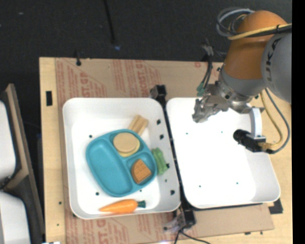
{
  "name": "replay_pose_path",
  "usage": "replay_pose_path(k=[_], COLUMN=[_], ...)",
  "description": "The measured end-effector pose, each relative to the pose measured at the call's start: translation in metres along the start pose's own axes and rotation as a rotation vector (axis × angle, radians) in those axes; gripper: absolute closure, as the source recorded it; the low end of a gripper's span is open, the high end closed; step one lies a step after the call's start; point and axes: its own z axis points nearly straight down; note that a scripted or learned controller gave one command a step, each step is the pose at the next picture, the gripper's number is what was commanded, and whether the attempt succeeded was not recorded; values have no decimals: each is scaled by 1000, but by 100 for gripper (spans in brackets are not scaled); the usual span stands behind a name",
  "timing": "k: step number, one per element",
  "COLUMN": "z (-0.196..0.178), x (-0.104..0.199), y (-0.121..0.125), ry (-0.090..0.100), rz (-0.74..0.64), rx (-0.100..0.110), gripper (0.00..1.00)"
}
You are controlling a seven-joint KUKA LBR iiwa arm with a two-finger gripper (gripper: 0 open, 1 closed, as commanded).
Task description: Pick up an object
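My gripper (201, 113) hangs over the far left part of the right bin (218, 187), with nothing between its fingers that I can make out. The left bin (76, 136) holds a blue divided tray (112, 164) with a round tan biscuit (126, 143) and a brown toast-like piece (141, 171) on it. A pale wooden block (139, 123) lies just beyond the tray. A green piece (159, 161) lies at the tray's right side. An orange carrot (122, 206) rests near the bin's front wall.
The two bins meet at a black-clipped seam (169, 151). The bench (107, 78) is brown board beyond the bins, with white furniture at the far left.
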Motion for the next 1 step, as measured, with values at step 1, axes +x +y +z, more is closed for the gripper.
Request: replay_pose_path(k=[1], z=[-6], x=[54], y=[-4], ry=[-1], rz=[1], rx=[-1], gripper=[100])
